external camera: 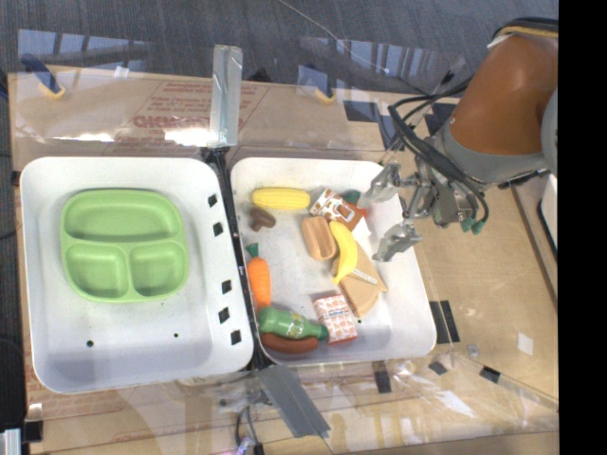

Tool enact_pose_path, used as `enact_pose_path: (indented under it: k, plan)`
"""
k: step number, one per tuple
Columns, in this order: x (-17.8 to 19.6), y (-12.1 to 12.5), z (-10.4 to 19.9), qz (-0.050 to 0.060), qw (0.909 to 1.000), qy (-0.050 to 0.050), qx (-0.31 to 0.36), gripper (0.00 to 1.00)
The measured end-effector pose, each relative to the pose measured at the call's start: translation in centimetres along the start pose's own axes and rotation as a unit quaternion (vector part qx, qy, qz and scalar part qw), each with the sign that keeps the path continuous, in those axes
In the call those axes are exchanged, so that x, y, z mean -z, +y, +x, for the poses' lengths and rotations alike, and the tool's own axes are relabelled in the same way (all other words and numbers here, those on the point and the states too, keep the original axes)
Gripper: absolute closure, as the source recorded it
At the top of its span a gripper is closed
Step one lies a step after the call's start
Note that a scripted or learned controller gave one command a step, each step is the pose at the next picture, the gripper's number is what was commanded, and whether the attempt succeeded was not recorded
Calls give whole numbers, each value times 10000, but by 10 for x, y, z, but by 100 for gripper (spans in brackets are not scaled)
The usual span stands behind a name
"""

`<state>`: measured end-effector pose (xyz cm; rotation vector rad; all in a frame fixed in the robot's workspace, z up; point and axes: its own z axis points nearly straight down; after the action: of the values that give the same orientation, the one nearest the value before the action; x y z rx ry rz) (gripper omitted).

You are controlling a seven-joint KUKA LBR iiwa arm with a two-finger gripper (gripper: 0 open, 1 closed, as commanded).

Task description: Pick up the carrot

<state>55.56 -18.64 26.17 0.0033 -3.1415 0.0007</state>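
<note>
We find the carrot (259, 279) by the left wall of the right bin (410, 297), just above a green bottle (288, 324). The gripper (390, 213) hovers at that bin's right edge with its fingers spread and bare — well apart from the carrot. Two small red-and-white cartons (336, 317) carry print too small for us to read. The left bin (43, 282) holds a green divided tray (123, 245).
</note>
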Motion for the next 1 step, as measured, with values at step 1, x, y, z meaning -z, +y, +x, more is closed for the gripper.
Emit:
enact_pose_path:
  k: [1]
  plan:
    - [-90, 95, 35, -21, 9859, 22, 1676, 0]
